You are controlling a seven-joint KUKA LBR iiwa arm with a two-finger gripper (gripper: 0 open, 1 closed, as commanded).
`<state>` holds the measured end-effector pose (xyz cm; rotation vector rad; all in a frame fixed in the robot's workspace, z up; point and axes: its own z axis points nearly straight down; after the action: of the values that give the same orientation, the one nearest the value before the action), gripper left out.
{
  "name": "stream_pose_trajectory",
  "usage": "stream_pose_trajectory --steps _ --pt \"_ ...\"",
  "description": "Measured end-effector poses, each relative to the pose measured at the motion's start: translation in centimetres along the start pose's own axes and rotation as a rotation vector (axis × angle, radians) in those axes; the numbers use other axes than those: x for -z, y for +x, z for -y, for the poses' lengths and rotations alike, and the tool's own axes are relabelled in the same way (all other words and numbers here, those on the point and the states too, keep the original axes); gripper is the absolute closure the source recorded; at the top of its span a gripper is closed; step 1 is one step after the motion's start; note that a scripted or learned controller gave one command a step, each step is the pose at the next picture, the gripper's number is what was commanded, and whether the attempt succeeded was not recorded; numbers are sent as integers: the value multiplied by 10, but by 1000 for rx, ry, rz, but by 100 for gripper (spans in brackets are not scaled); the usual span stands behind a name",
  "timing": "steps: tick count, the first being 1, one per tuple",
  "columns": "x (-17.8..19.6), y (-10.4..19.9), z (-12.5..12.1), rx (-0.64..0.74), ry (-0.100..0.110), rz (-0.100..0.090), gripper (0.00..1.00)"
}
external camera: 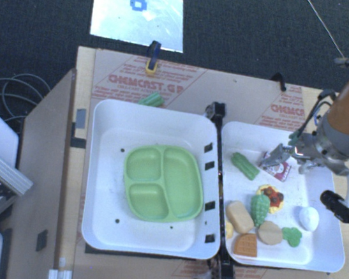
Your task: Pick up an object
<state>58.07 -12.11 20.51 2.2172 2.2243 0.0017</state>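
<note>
My gripper (277, 159) hangs over the upper part of the right bin (321, 263), on the end of the grey and orange arm that enters from the right. It sits right above a small red and white packet (281, 172), partly covering it. Whether they touch is unclear. A green pickle (245, 165) lies just left of the gripper. Below are a yellow and red pizza piece (273, 196), a green ridged vegetable (259, 209), a white egg (308, 218), a bread roll (240, 216), a round cookie (270, 233), a broccoli floret (291, 235) and a waffle square (246, 244).
The left bin (104, 158) holds a green divided plate (163, 182). A black divider with clips (216, 174) runs between the bins. A black piece of the arm (339, 205) juts over the right bin's right side. Cables lie off the bench at the left.
</note>
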Motion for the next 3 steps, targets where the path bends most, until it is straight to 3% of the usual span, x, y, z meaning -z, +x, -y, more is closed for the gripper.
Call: stream_pose_trajectory --steps 1,2,3 --pt "-126 -31 56 -7 6 0 0" --pt "-119 -3 -28 6 -8 1 0" --pt "-119 -62 -35 -5 -3 3 0"
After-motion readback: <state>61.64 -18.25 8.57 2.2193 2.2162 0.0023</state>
